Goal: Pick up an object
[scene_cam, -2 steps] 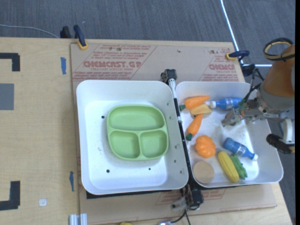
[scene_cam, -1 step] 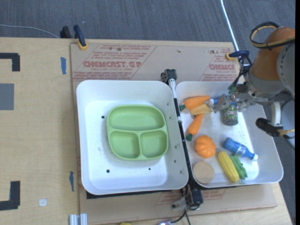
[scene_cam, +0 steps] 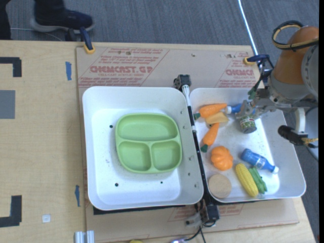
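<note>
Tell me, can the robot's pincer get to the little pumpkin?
Probably yes. The pumpkin sits in the open with space above it, and the pincer hovers in the same bin, a short way off.

We see a grey arm (scene_cam: 298, 87) with a rounded orange band (scene_cam: 296, 54), a black cable (scene_cam: 284, 34) looping above it, and dark metal wrist fittings.

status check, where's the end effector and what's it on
End effector low in right bin, over a small can; grip unconfirmed. Carrots, pumpkin, corn, bottle lying close by. Green tray in left bin.
</note>
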You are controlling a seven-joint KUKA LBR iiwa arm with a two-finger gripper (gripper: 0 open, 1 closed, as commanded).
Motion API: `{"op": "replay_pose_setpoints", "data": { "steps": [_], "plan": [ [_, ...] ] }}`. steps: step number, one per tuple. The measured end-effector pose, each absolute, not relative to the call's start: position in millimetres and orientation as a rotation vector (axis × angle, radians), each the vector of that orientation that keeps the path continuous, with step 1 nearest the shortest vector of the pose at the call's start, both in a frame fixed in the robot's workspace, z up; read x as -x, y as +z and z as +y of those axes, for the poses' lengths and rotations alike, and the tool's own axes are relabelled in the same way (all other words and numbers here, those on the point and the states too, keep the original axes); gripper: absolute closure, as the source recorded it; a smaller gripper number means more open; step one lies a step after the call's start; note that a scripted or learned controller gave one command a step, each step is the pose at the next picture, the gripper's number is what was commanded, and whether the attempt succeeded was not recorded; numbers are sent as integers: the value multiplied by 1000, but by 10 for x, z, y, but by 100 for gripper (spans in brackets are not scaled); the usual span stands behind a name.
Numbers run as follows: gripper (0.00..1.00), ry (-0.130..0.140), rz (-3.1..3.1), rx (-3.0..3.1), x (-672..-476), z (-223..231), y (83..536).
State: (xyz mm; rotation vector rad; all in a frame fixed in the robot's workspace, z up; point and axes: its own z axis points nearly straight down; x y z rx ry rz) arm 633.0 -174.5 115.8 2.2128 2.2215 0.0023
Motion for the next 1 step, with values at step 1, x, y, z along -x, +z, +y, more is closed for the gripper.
{"op": "replay_pose_setpoints", "data": {
  "steps": [1],
  "plan": [
    [100,0,2224,-2222,-5471,-1286,1934]
  ]
}}
